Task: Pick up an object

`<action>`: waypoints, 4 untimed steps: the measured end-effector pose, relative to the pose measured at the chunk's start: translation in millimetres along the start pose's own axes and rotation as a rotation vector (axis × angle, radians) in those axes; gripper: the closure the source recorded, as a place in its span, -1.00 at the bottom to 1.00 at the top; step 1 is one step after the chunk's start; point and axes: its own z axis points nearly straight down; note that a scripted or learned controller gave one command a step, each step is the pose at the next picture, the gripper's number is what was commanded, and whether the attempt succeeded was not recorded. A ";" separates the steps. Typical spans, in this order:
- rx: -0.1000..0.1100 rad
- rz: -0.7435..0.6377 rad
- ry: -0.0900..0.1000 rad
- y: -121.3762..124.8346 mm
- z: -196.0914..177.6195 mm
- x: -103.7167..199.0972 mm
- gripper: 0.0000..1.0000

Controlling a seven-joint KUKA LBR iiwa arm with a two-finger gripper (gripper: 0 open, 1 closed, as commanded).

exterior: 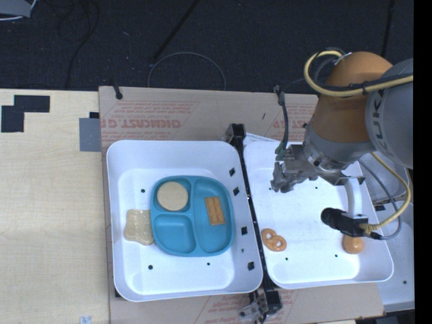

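We see the jaws [283,181] hovering in the right bin [378,268] at right-centre frame, too dark to tell if released or clenched, nothing visibly held, so the pick is undone, with pretzel [274,240] and orange ball [353,244] lying lower right.

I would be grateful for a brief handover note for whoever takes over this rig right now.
Gripper: low over the right bin, upper left part; nothing seen held.
Right bin: pretzel near the front left, small orange piece at the right.
Left bin: blue tray holding a round cracker and a brown bar; pale piece against its left side.
Done: nothing picked.
Left: grasp and lift one object.
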 end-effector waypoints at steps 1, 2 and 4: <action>0.001 0.000 0.000 3.8 12.7 53.0 1.00; -0.001 -0.001 0.000 11.5 14.7 94.3 1.00; 0.000 0.000 -0.002 21.2 11.6 134.8 -1.00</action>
